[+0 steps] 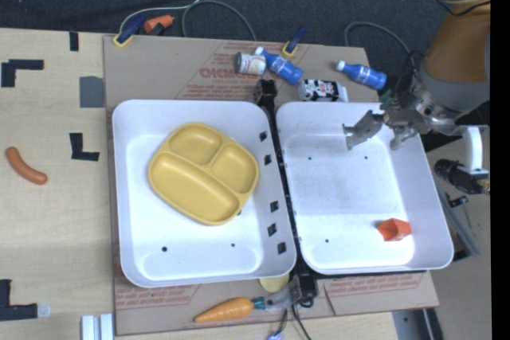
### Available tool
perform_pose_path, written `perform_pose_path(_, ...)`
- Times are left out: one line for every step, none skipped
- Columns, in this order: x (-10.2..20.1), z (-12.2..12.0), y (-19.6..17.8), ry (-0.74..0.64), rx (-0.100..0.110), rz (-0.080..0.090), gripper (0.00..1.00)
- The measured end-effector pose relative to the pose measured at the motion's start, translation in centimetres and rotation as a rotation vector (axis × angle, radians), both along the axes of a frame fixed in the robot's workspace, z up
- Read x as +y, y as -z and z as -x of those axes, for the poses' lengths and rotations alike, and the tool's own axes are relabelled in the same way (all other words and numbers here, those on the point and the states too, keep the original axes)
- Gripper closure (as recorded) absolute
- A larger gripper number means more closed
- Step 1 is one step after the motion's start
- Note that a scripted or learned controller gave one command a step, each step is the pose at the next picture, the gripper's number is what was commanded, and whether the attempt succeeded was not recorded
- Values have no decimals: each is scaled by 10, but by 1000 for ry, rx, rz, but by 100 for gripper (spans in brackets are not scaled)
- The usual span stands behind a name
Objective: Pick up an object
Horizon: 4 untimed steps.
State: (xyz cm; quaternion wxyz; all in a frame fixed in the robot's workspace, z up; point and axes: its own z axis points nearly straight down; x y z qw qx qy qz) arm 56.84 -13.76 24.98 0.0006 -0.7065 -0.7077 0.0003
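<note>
A small orange-red object [394, 229] lies near the front right corner of the right bin [335, 195]. My gripper [378, 132] hangs over the far right part of that bin, its two grey fingers spread apart with nothing between them. It is well behind the orange-red object. A yellow divided plate [204, 171] rests in the left bin [143, 251].
Behind the bins lie two blue-and-white bottles [283, 68] [362, 75], a white bottle [251, 62] and a small black-and-white packet [323, 90]. A toy carrot [225, 310] lies in front of the bins, a toy sausage [25, 165] on the bench at far left.
</note>
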Motion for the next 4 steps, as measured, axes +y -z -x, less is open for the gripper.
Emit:
perform_pose_path(-88, 40, 49, 11, 6, 3, 0)
perform_pose_path(-71, 88, 107, 3, 8, -3, 0)
perform_pose_path(-45, 85, 167, 2, -4, 6, 0)
perform_pose_path(5, 18, 163, -3, -8, 5, 0)
